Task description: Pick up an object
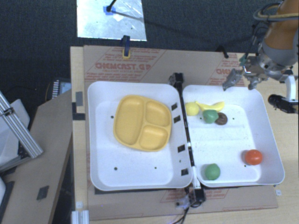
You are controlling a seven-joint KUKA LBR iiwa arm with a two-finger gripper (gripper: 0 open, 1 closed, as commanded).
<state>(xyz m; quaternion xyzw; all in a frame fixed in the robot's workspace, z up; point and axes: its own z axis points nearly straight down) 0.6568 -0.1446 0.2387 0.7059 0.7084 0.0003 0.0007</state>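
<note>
In the right bin (261,125) lie a yellow lemon (192,108), a yellow banana (211,106), a green fruit (210,116) and a brown round piece (221,119), clustered near the bin's far left corner. An orange-red fruit (252,157) rests near the right wall, and a green lime (212,171) lies by the front wall. My gripper (242,81) hangs open above the far edge of the right bin, with nothing between its fingers. It is up and to the right of the fruit cluster.
The left bin (100,139) holds a yellow sectioned plate (141,122). A black divider with clips (183,125) runs between the bins. A silver sheet (111,13) lies beyond the bench, and a metal frame (16,129) stands at the left.
</note>
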